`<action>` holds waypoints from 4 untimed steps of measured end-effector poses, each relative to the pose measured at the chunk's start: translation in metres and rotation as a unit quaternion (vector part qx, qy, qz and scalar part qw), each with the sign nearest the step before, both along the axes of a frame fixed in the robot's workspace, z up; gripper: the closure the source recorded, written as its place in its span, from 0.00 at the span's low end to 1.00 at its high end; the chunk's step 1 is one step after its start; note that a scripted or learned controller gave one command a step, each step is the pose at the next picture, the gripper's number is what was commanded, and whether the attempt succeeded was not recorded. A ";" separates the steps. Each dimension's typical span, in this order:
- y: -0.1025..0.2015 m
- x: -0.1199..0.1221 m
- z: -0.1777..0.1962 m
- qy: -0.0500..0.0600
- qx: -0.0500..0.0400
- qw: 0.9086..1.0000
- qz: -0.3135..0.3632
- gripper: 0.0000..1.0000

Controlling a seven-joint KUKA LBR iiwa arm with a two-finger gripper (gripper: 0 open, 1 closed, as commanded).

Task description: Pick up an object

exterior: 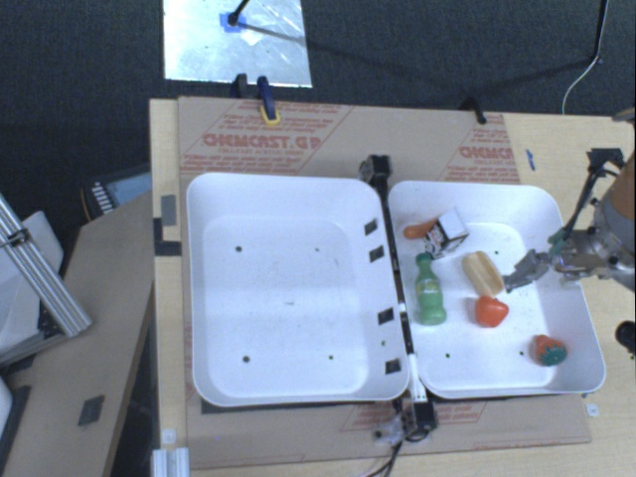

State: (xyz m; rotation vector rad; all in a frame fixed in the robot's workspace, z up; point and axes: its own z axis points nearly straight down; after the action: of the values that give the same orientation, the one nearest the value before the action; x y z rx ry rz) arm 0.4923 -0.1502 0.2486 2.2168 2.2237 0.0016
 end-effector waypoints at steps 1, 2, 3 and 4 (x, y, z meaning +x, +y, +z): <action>0.000 0.001 0.011 -0.001 0.000 1.000 0.001 1.00; 0.094 0.058 -0.020 -0.001 0.001 1.000 0.005 1.00; 0.037 0.019 -0.017 0.001 0.000 1.000 -0.004 1.00; 0.040 0.022 -0.006 -0.001 0.000 1.000 0.001 1.00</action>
State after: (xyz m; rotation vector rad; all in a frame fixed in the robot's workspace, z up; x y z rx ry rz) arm 0.5139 -0.1100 0.2424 2.2139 2.2242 0.0042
